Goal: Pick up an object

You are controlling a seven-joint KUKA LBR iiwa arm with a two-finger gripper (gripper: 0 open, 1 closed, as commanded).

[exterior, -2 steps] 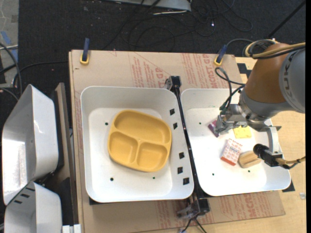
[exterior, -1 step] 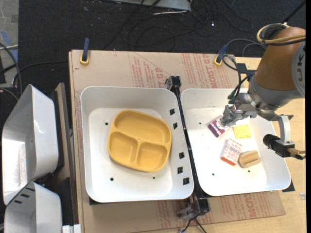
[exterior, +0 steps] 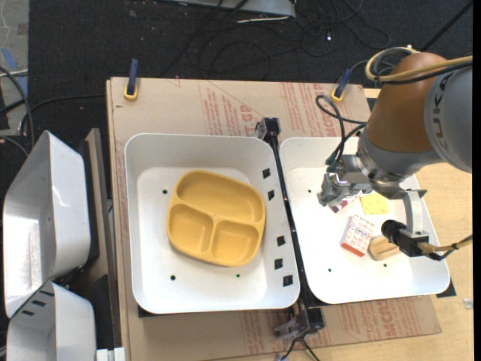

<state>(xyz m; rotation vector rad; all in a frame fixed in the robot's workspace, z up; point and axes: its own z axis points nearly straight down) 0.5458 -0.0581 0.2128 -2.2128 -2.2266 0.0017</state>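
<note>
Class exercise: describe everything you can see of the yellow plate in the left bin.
The yellow plate is a rounded, shallow dish that looks like matte plastic, divided by low ridges into three compartments: one wide one toward the far side and two smaller ones nearer the camera. It lies flat and right way up, turned slightly askew, near the middle of the left bin, resting on the bin's white floor. Nothing lies in it, and nothing else touches it.

You cannot make out the end effector (exterior: pixel 336 190) clearly: it is small and cluttered, and the arm (exterior: pixel 421 119) above hides its upper part. The arm runs off the right edge. The yellow note (exterior: pixel 373 204) is partly covered. The print on the red-and-white packet (exterior: pixel 358 235) is unreadable.
</note>
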